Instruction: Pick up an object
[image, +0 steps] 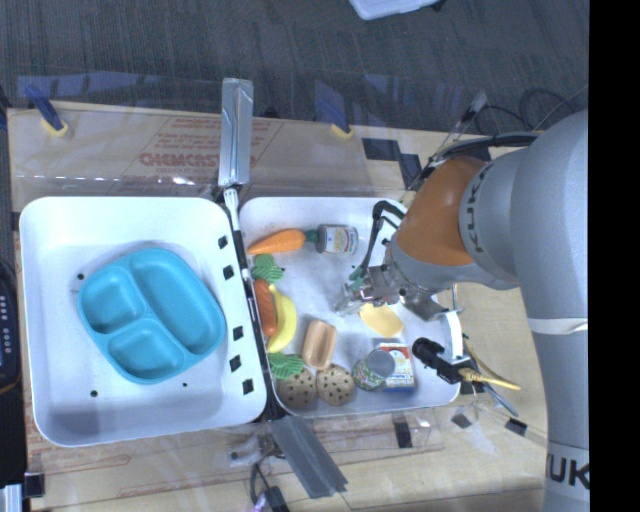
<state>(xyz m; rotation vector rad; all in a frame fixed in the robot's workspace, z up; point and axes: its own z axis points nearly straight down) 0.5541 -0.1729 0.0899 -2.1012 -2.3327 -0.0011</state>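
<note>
One candidate sits just beside the tool (362, 290): a yellow slice (381, 320) just below-right of it on the bin floor (305, 282); can't tell the tool's state.

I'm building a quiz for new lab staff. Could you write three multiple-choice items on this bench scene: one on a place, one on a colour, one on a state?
1. Where does the divided plastic plate lie?
A. left bin
B. right bin
C. on the bench outside both bins

2. What colour is that plate?
A. red
B. blue
C. green

3. How does the small glass jar sit?
A. upright
B. on its side
C. stacked on the plate

Key: 1 A, it rests in the left white bin. 2 B, it is light blue all over. 3 B, it lies flat next to the orange toy carrot.
</note>
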